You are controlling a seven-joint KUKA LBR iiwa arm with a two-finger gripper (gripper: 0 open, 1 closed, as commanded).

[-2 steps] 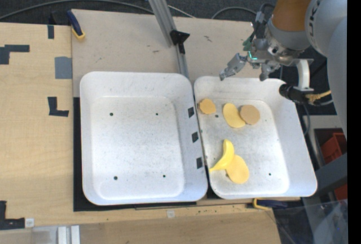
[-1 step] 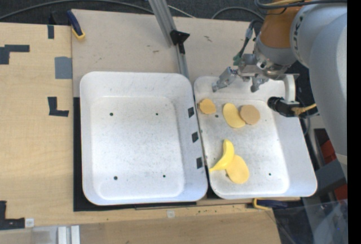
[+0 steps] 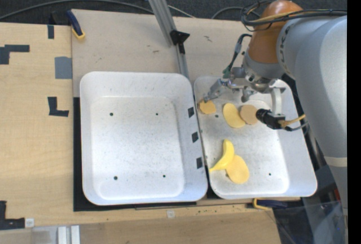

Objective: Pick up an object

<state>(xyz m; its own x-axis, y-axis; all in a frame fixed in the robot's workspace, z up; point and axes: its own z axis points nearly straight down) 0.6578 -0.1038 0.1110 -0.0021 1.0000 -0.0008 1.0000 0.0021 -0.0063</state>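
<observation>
The right bin (image 3: 282, 181) holds several yellow pieces. A small yellow piece (image 3: 207, 107) lies at its upper left corner, with a yellow oval (image 3: 232, 116) and a tan disc (image 3: 249, 114) to its right. Nearer the front lie a yellow banana (image 3: 225, 156) and a yellow disc (image 3: 238, 171) touching it. My gripper (image 3: 216, 90) is low over the bin's upper left corner, just above and right of the small yellow piece. I see nothing held in it.
The left bin (image 3: 90, 124) stands beside the right one with black clips along the shared edge. A metal pole (image 3: 161, 5) slants down to the bins' back edge. The arm's grey body (image 3: 321, 79) overhangs the right bin's right side.
</observation>
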